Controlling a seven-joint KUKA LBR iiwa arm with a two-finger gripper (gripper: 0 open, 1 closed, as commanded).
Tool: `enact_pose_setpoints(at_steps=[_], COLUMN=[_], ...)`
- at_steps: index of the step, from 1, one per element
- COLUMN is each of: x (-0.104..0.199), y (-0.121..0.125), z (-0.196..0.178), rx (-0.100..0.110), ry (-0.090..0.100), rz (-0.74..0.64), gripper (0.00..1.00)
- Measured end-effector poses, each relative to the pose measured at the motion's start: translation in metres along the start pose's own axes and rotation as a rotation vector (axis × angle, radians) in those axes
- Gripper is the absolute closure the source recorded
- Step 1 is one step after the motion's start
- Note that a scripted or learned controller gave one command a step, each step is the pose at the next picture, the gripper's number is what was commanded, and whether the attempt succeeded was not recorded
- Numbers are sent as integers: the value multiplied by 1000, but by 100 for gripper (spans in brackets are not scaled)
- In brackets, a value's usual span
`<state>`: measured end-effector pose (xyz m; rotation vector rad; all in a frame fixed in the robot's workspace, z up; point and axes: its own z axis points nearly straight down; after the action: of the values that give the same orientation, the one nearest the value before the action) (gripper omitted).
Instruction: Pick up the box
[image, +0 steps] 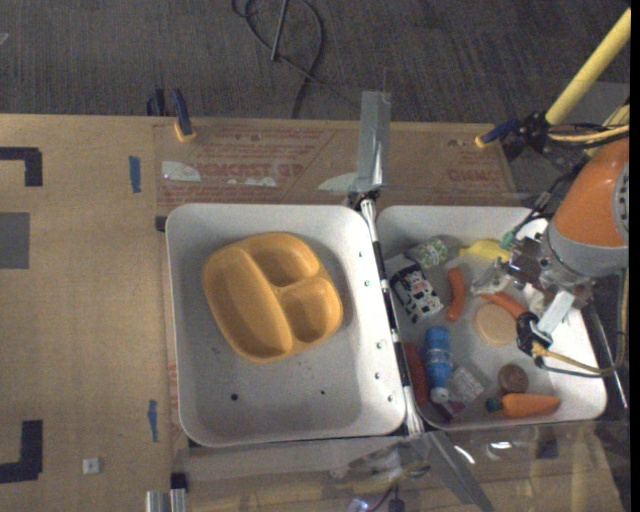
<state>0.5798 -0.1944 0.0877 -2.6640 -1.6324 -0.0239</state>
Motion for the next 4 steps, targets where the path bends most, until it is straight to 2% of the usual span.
enact_pose_setpoints(at_steps=[1, 2, 3, 4], x=[-37, -12, -48, -51], y=[-67, -105, -82, -80], z=[1, 1, 0, -10], rx=[8, -13, 7, -4], ry=[4, -19, 3, -7], rz=[-28, 175, 187, 187], gripper=[0, 0, 0, 100])
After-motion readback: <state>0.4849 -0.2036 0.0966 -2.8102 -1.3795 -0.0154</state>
